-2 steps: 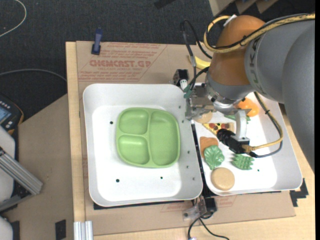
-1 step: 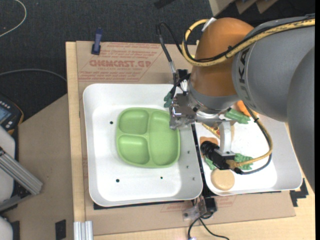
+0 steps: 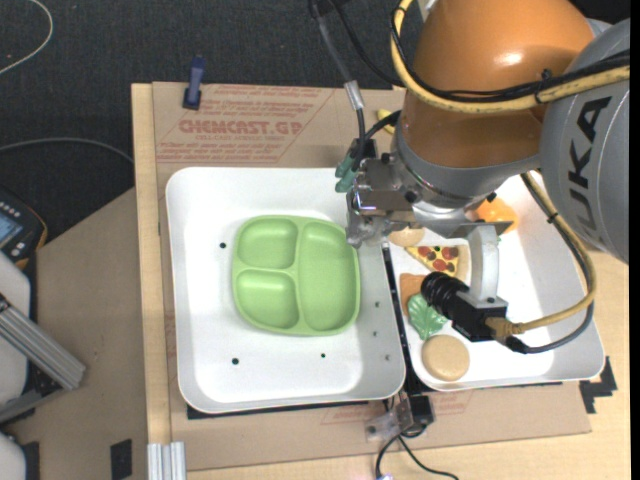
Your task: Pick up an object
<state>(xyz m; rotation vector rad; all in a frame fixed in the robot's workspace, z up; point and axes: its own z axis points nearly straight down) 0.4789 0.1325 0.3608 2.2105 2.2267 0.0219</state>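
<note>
Though you cannot tell whether your gripper [image 3: 370, 218] is open or closed, it hangs just beside the green divided plastic plate [image 3: 296, 273] lying flat in the left shallow white bin [image 3: 190, 298]; likely light, stiff, slick, so pinch its raised rim.

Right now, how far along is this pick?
Done: the arm is positioned over the right bin. In hand: nothing that can be seen; the pizza slice, green leaf piece and round tan piece lie in that bin, the green divided plate in the left bin. Left: a visible grasp and lift.
</note>
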